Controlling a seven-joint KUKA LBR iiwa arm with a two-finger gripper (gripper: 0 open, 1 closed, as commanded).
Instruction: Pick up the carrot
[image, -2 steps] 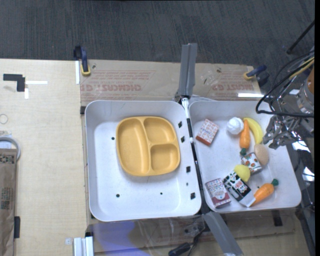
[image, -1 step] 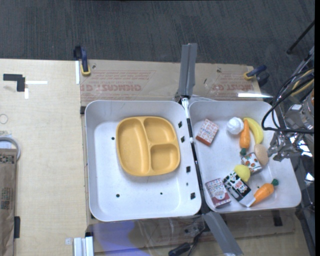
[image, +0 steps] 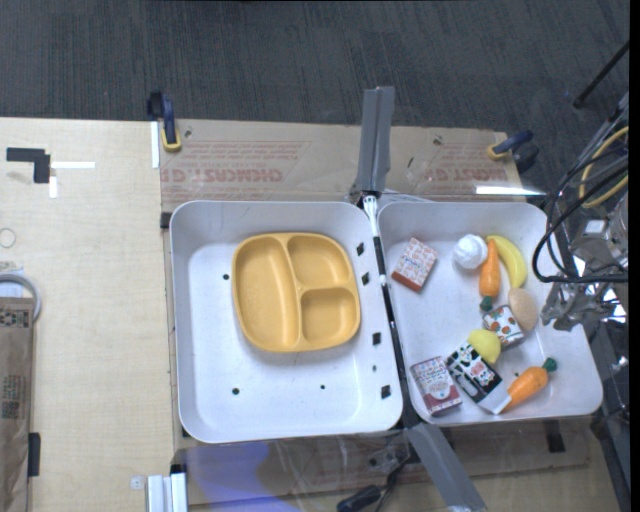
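Camera view looks down on two white bins that sit side by side on the bench. All the toy food is crowded in the right bin (image: 590, 400), so that is where the arm has to go. The carrot (image: 527, 384) lies near the front right corner of that bin, tilted, with its green top pointing up toward the right wall. Its thin end rests on or just beside a small black and white box (image: 474, 369), so a grab from that side could bump the box. A second orange veggie (image: 489, 268) that looks a lot like a carrot lies farther back, just beside the banana (image: 511, 260) and a white ball (image: 468, 250), and it is hard to say which one is meant. A lemon (image: 484, 345) sits between the two orange things. The gripper (image: 565, 305) hangs over the right edge of the bin, near the carrot but apart from it, with nothing held. It is too dark and tangled there to tell if it is spread wide or pressed together. The left bin (image: 200, 400) holds a yellow plate (image: 296, 290) with three parts, well away from the job.
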